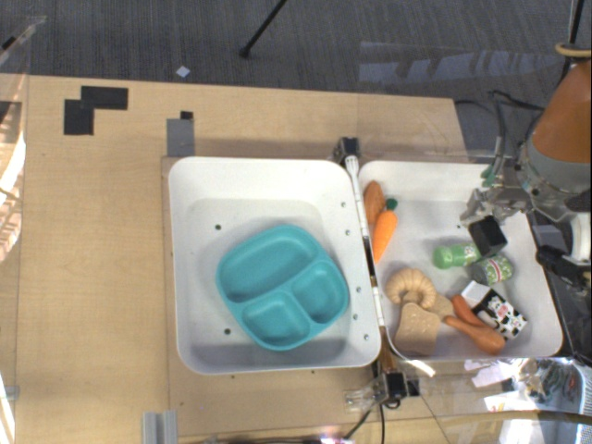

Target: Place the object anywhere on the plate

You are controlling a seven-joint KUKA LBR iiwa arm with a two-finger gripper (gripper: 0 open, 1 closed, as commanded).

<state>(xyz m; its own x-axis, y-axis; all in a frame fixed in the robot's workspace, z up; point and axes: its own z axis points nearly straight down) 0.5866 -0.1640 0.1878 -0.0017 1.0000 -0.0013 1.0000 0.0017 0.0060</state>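
A teal plate point(282, 287) with three compartments lies in the left bin point(190, 239), with nothing on it. The toys are in the right bin point(425, 188): an orange carrot point(384, 233), a tan roll point(373, 198), a croissant point(412, 285), a slice of toast point(416, 329), a green toy point(454, 255), a green-and-white can point(495, 270), a red-orange sausage point(477, 326) and a black-and-white carton point(504, 314). My gripper point(483, 206) hangs over the right bin's far right side, just above the green toy and the can. No toy is visible in it.
A raised divider point(363, 239) separates the two bins. The arm's grey and orange body point(560, 146) covers the right bin's far right corner. Black markers point(92, 107) are stuck on the wooden bench at the far left.
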